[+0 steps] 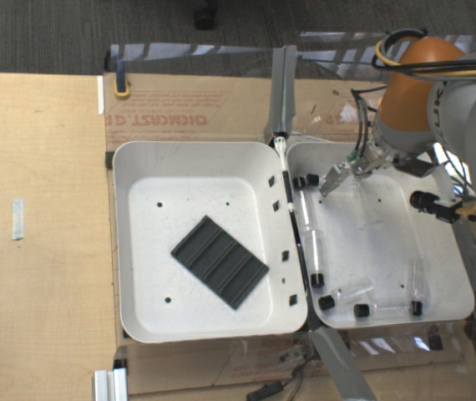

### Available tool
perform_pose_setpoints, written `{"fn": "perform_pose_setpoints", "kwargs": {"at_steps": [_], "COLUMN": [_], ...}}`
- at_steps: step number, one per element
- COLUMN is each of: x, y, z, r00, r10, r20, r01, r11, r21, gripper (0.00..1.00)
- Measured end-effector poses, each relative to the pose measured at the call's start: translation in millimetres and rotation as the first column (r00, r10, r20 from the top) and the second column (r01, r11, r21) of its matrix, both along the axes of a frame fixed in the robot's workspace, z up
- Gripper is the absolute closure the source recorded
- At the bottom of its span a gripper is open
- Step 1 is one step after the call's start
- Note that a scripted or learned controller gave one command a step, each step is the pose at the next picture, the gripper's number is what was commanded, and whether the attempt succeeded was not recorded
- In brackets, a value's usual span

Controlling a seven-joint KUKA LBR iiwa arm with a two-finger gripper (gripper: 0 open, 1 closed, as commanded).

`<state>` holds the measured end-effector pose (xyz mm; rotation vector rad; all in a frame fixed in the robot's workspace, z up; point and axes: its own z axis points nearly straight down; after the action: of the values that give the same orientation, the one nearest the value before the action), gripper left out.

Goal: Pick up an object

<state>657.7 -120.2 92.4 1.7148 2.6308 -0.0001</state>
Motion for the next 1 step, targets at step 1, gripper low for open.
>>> {"fn": "perform_pose_setpoints", "kwargs": {"at_steps": [1], "x": [-1.8], "y": [-1.5], "z": [8.4], "r00": [1.0], "r10": [0.0], "r20": [-0.007], "r01": [0.0], "r11": [1.0], "r21": [-0.002], "gripper": [1.0]}}
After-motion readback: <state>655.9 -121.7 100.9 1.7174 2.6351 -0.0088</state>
